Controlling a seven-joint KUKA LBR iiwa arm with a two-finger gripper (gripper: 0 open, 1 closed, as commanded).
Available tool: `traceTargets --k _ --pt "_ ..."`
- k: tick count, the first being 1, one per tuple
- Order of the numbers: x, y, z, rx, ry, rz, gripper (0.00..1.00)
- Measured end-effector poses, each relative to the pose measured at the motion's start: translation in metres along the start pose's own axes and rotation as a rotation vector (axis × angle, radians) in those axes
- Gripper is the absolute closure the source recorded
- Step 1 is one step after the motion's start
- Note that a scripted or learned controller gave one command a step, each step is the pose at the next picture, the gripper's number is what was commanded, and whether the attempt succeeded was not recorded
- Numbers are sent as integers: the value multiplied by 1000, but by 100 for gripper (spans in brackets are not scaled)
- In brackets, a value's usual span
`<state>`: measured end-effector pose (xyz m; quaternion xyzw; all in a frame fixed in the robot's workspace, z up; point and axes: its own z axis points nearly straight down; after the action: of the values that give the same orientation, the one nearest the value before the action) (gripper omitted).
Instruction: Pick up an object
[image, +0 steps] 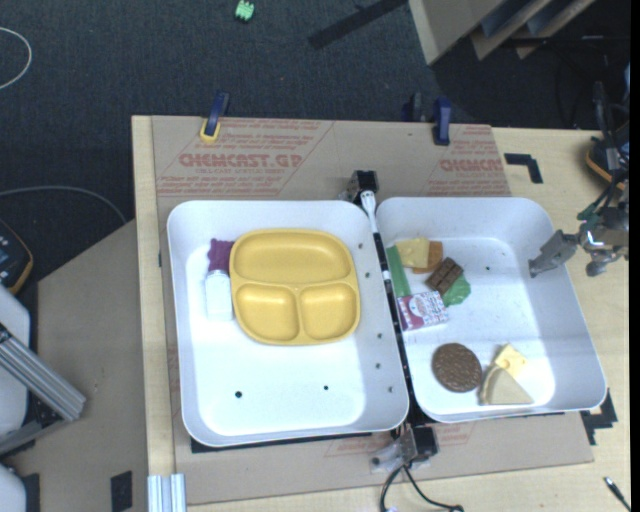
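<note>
My gripper (573, 262) hangs at the right edge of the view, above the right rim of the right bin (560, 330). Its two grey fingers (548, 257) stand apart, open, with nothing between them. In that bin lie a brown round cookie (457, 367), a pale yellow cheese wedge (507, 378), a pink-and-white packet (421, 311), a brown bar (444, 274), a yellow block (414, 253), a green piece (458, 292) and a long green strip (396, 273). All of these sit left of and below the gripper, apart from it.
The left bin (270, 400) holds a yellow divided tray (295, 285) with a purple-and-white item (217, 272) at its left side. Both bins rest on a cardboard sheet (300, 160) held by clamps at the back. The arm's parts crowd the far right.
</note>
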<state>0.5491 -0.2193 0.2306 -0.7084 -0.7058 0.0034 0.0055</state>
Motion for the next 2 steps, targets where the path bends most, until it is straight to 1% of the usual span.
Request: traceTargets --k 1,2 --pt "0 3 -7 -13 -4 -4 0" --pt "2 2 56 -6 0 -4 0"
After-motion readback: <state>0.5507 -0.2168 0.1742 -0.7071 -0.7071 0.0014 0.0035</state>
